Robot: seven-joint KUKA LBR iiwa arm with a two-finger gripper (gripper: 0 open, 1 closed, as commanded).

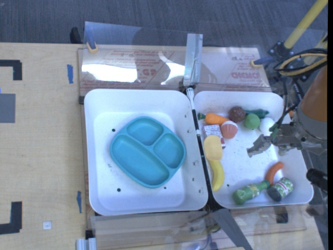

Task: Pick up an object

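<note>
Fingers (258, 147) over right bin (244, 168); open or shut cannot be told.
Green ball (252, 121) beyond them, orange carrot (274, 171) and green bottle (250, 191) nearer, banana (214, 160) left.

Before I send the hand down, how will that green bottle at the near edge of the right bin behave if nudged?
The green bottle lies on its side, so it will probably roll if nudged across its length. It looks like smooth plastic, likely slippery and light. A dark jar sits at its cap end and may get knocked.
</note>
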